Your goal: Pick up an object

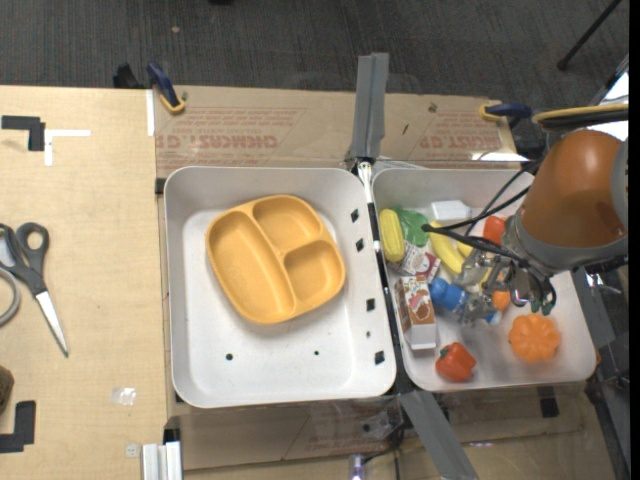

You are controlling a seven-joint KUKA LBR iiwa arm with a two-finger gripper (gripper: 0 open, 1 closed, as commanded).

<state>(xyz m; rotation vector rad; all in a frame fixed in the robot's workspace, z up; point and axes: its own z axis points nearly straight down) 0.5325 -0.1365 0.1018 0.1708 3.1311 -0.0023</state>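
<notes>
A: what's near the right bin's (pixel 590 373) front edge?
B: red pepper (pixel 455 362), orange pumpkin (pixel 534 337). Gripper (pixel 487 290) is mid-bin over the toy pile, can't tell its state. Corn (pixel 391 234) sits toward the back-left corner.

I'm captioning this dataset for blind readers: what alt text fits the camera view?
A grey arm's gripper reaches down among toy foods in the right bin, near a corn cob, a banana and a small pumpkin. The left bin holds a yellow divided plate.
</notes>
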